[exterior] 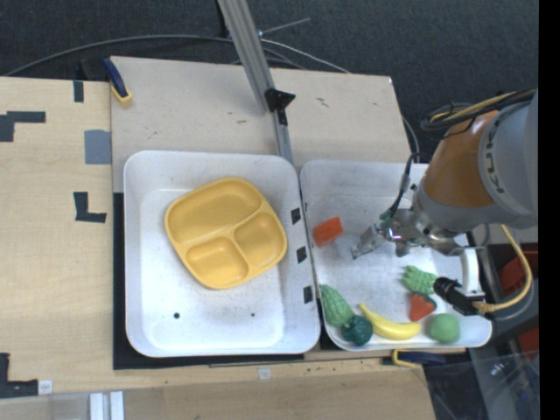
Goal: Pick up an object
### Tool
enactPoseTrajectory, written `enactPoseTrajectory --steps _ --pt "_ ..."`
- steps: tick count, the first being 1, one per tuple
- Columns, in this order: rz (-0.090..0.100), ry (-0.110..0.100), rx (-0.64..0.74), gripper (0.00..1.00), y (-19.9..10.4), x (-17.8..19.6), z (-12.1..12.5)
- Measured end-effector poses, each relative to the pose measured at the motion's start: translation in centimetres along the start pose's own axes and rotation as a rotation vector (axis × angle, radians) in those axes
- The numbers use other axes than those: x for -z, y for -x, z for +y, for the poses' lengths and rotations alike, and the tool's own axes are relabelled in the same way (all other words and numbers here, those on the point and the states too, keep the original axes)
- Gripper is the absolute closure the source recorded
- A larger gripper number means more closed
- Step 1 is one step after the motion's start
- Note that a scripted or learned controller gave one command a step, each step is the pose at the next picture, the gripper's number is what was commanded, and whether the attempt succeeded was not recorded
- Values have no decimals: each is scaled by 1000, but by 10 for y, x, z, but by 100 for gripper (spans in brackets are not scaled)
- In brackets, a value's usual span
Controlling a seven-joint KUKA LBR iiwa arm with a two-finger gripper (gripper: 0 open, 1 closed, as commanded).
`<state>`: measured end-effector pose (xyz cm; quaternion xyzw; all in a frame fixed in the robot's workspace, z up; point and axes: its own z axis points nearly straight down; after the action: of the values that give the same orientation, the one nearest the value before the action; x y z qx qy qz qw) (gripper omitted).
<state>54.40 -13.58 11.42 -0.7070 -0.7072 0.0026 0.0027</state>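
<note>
- Jaws of the gripper (374, 240) hang spread and empty over the right bin (350, 178).
- Nearest object, the orange block (327, 230), lies just to their left.

Right bin's (350, 178) far half open; toys (385, 322) crowd near edge.

dark carpet floor (105, 11), pale wood bench (52, 217)

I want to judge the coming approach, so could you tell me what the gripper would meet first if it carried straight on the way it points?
Likely the orange block: the gripper points left toward it, though its height is unclear.
</note>
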Motion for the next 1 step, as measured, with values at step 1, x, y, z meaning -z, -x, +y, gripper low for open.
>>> enactPoseTrajectory --steps 1 --pt "0 4 2 100 -1 13 1"
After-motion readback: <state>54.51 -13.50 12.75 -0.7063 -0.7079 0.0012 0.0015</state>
